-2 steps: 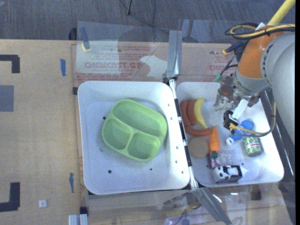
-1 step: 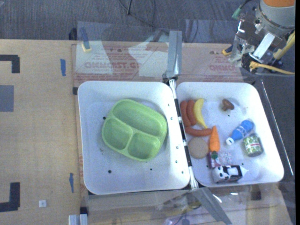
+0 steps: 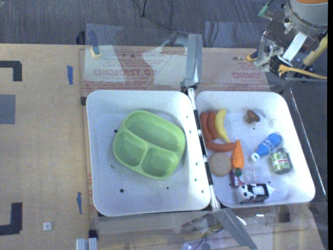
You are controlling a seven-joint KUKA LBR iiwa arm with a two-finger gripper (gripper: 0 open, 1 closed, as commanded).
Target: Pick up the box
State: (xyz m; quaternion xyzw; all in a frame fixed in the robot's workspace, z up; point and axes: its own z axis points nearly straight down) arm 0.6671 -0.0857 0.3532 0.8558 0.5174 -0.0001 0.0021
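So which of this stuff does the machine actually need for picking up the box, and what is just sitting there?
For the job:
- box, cow-patterned, near front of right bin
- gripper, up beyond that bin

Just lying about:
- green tray in left bin
- sausages
- banana
- carrot
- blue bottle
- green can

A pale wooden counter [image 3: 41, 139] fills the left side, marked with black tape corners [image 3: 14, 70] and short blue tape strips [image 3: 69, 75]. Behind it lies grey carpet floor [image 3: 62, 4] crossed by a dark looping cable [image 3: 151, 1]. Clear plastic sheeting [image 3: 140, 51] (printed cardboard shows beneath it) covers the counter's far part. Light is even.
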